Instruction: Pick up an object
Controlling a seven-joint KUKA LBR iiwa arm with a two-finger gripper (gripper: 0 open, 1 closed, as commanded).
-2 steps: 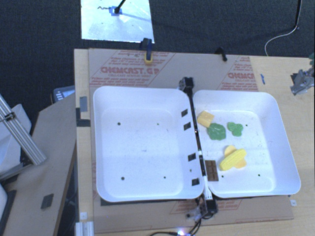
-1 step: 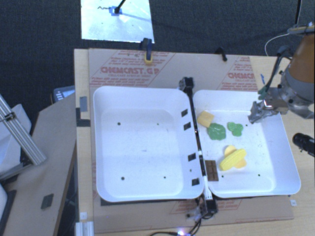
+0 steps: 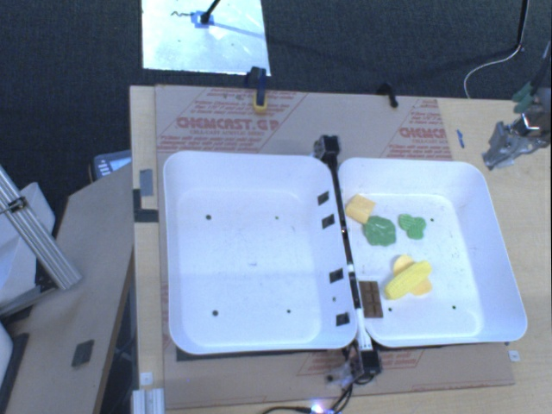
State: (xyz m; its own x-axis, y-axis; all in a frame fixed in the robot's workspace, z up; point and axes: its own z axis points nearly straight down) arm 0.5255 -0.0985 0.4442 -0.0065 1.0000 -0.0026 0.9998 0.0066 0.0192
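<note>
The things to choose from all lie in the right bin [image 3: 483, 231], toward its left half, in the middle right of the frame. A yellow block [image 3: 360, 207] sits near the divider between the bins; just right of and below it is a flat green piece [image 3: 379, 230], and a smaller green piece [image 3: 412, 226] lies close beside that. Lower down, a yellow corn cob [image 3: 408, 279] rests at a slant, apart from the green pieces. A small brown block [image 3: 371, 299] sits at the bin's lower left edge, by the divider. None of these is lifted; each rests on the bin floor.

The left bin [image 3: 185, 257] lies alongside, sharing the black-clipped divider with the right one.

The gripper [image 3: 511, 141] is at the far right edge of the frame, above and outside the upper right corner of the right bin, over the bare bench [image 3: 483, 115]. It is well apart from every object and carries nothing that can be seen. Whether the claw is spread or pressed together I cannot tell; it is small and partly cut off by the frame edge.

As I judge it, the task has not really begun: nothing is grasped, and reaching in, descending, closing and lifting all remain to be done.
</note>
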